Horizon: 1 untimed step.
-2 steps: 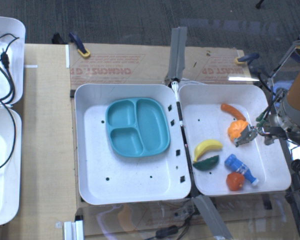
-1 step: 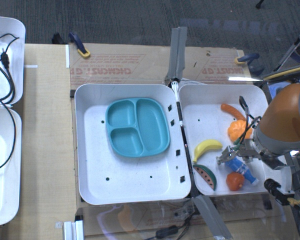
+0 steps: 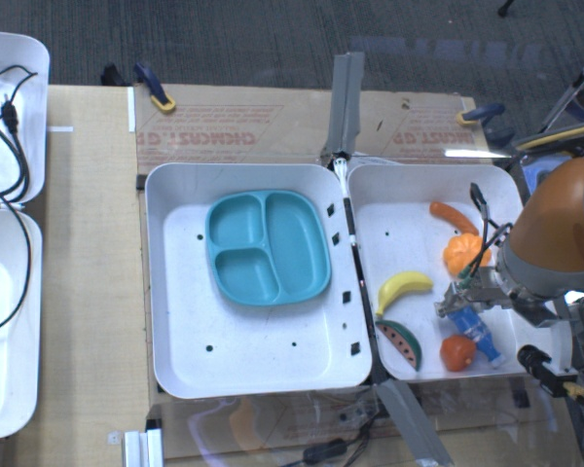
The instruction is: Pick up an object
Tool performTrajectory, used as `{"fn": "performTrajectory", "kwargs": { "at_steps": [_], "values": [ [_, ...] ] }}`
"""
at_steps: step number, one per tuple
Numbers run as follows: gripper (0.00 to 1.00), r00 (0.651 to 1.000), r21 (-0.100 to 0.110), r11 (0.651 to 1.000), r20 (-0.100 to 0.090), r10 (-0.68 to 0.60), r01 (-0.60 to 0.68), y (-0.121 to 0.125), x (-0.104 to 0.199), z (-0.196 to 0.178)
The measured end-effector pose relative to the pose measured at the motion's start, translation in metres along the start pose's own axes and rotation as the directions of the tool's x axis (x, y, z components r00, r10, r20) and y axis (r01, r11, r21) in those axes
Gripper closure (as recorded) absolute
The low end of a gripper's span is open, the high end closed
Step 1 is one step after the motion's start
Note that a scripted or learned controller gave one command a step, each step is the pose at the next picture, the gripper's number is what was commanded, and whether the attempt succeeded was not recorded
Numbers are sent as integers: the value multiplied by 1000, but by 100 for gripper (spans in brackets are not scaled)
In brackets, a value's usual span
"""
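The right bin (image 3: 399, 193) holds several toy foods. A yellow banana (image 3: 405, 287) lies left of centre, with a watermelon slice (image 3: 401, 344) below it near the front wall. An orange pepper (image 3: 454, 216) lies toward the back, and an orange pumpkin-like fruit (image 3: 461, 254) sits just in front of it. A red tomato (image 3: 456, 352) rests at the front, touching a blue bottle (image 3: 475, 333). My gripper (image 3: 460, 298) is low over the upper end of the blue bottle, just below the orange fruit. The wrist hides how it meets the bottle.
In the left bin (image 3: 175, 290) lies a teal divided plate (image 3: 269, 246). A grey divider post (image 3: 346, 105) rises at the back between the bins. The arm's orange band (image 3: 560, 217) hangs over the right bin's right wall. Blue clamps (image 3: 154, 88) hold the cardboard behind.
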State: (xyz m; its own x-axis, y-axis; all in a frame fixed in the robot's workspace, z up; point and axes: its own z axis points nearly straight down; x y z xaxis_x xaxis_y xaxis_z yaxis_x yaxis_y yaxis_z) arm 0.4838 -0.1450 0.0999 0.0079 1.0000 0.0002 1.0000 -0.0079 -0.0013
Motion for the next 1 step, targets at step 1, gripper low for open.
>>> {"fn": "performTrajectory", "kwargs": {
  "at_steps": [1],
  "values": [
    [100, 1000, 0, 1000, 1, -9, 9, 88, 84, -91]
  ]
}}
